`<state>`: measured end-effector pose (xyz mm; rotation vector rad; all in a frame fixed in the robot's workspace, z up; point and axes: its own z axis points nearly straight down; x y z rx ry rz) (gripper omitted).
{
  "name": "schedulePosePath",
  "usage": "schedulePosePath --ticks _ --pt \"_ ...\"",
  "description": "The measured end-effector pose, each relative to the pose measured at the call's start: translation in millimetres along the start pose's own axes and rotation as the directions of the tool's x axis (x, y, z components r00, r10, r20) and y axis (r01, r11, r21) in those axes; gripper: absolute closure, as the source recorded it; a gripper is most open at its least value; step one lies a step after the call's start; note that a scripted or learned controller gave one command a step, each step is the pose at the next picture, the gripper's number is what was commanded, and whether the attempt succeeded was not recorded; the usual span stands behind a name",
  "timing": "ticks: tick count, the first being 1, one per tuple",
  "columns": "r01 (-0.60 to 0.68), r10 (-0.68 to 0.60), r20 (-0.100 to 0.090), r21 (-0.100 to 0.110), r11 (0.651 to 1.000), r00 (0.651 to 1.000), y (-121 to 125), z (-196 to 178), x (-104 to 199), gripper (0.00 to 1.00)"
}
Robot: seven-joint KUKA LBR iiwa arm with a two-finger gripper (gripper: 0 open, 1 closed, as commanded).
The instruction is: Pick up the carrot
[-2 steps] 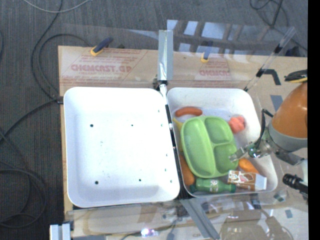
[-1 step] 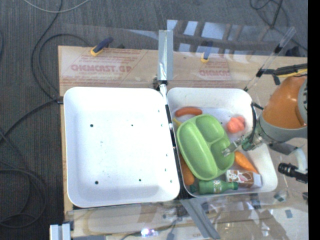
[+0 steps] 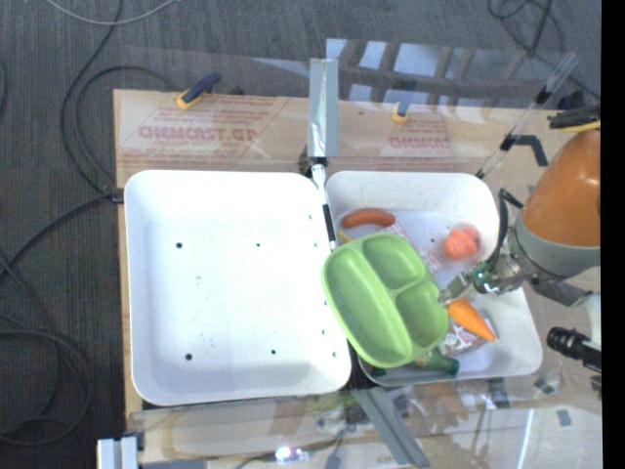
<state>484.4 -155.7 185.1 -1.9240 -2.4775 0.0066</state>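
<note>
Carrot is what I look for first, and from my camera view I find it in the right bin, near that bin's front right corner; it is orange, lying flat, its thick end touching the right rim of the green divided plate. That plate sits tilted across the bin's left side, overlapping the edge toward the left bin; behind it I see a reddish sausage-shaped piece, and to its right a pink rounded fruit. The gripper hangs just behind the carrot, between it and the pink fruit; whether its pincer is open or closed I cannot tell from up here, and I see nothing held in it. The arm's orange band fills the right edge. Printed red lettering runs along the bench board behind the bins; I cannot read it reliably.
</note>
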Motion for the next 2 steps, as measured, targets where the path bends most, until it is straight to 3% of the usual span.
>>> schedulePosePath --ticks 1,2 --pt "0.262 -0.262 0.002 -0.002 0.965 0.965 11 -42 -10 1.0" --pt "0.317 -0.317 0.0 -0.001 0.948 0.948 6 -18 23 1.0"
